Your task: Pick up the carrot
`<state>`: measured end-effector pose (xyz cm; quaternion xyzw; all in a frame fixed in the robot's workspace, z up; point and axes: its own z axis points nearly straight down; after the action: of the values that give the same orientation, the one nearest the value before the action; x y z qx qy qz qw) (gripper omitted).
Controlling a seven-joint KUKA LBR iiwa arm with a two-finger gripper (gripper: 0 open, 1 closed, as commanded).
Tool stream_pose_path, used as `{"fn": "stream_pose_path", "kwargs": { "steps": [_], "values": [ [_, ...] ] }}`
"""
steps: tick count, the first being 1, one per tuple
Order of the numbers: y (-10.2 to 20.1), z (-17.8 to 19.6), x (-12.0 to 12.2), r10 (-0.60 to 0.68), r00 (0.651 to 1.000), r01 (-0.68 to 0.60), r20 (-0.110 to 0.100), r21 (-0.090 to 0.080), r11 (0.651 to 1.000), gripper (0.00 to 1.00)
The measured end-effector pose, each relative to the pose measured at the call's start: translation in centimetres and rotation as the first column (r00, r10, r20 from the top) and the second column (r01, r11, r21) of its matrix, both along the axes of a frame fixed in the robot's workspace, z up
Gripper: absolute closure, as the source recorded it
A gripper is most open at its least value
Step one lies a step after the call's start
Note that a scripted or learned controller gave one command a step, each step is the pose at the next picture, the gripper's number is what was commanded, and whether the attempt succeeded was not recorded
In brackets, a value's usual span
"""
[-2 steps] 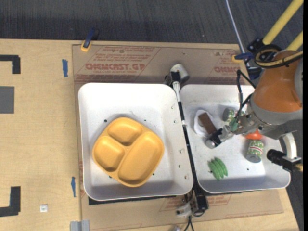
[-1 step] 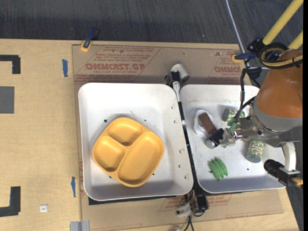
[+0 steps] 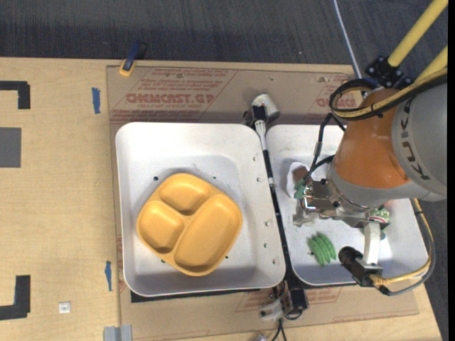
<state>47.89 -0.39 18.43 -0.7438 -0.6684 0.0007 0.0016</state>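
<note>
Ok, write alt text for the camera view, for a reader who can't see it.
A grey and orange robot arm reaches from the right over the right white bin, which holds a green ridged item. The left white bin holds a yellow three-compartment plate. Both bins sit on brown cardboard.

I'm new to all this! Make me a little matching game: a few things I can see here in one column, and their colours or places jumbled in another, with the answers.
Things:
1. sectioned plate
2. ridged toy vegetable
3. wrist band on the arm
4. clamp

Descriptions:
A. green, in the right bin
B. orange, above the right bin
C. yellow, in the left bin
D. blue and yellow, on the bench beyond the bins

Pairs: 1-C, 2-A, 3-B, 4-D
</note>
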Motion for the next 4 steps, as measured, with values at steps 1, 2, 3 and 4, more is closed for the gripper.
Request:
{"fn": "stream_pose_path", "kwargs": {
  "steps": [1, 2, 3, 4],
  "values": [
    [-4.4, 6.0, 0.1, -0.193, 0.981, 0.193, 0.004, -0.002, 0.981, 1.0],
    [4.0, 2.1, 0.0, -0.159, 0.987, 0.159, 0.0, -0.001, 0.987, 1.0],
    [1.7, 5.0, 0.1, -0.109, 0.994, 0.109, 0.004, -0.001, 0.994, 1.0],
    [2.6, 4.1, 0.0, -0.168, 0.986, 0.168, 0.0, -0.001, 0.986, 1.0]
  ]
}}
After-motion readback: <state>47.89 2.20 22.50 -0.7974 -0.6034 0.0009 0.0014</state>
